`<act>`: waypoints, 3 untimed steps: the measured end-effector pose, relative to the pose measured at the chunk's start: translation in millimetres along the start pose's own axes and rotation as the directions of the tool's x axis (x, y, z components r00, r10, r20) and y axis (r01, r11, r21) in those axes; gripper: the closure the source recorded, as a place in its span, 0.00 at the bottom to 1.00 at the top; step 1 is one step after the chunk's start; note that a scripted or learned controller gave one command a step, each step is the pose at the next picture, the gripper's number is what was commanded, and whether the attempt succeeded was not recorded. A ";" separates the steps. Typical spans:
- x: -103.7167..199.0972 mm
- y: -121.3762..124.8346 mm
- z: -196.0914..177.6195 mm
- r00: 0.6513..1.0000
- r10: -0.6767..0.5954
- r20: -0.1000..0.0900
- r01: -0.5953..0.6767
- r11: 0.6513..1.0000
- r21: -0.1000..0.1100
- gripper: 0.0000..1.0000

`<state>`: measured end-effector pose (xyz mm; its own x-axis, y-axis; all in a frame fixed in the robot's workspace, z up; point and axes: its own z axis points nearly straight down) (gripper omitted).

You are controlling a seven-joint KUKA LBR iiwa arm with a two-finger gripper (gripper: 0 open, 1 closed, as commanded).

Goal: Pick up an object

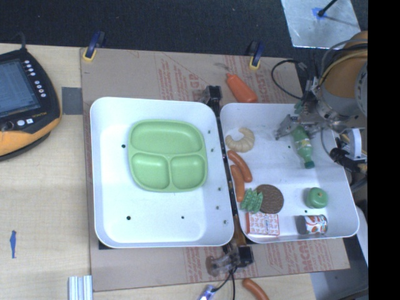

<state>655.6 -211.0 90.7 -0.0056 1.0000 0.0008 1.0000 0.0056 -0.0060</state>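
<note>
Gripper (301, 125) hovers over the far corner of the right bin (284, 113), directly above the green bottle (304, 145); whether it is parted or closed I cannot tell. Judging by this, the approach step is underway; next comes a straight descent onto the bottle, which lies beyond the green round toy (316, 197)

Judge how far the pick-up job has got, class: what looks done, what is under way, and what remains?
Done: the claw has reached the right bin and sits over the green bottle. Under way: closing in on that bottle, which lies on the bin floor; a grip cannot be confirmed. Left: securing and lifting it. The croissant and sausages lie untouched.
</note>
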 end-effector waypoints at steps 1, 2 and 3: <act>6.0 -134.0 -149.5 1.000 0.002 0.002 -0.002 1.000 -0.005 0.00; 12.3 -65.0 -37.4 1.000 0.001 0.001 -0.001 1.000 -0.001 0.00; 57.2 -179.4 -142.0 1.000 0.002 0.000 -0.002 1.000 -0.004 0.00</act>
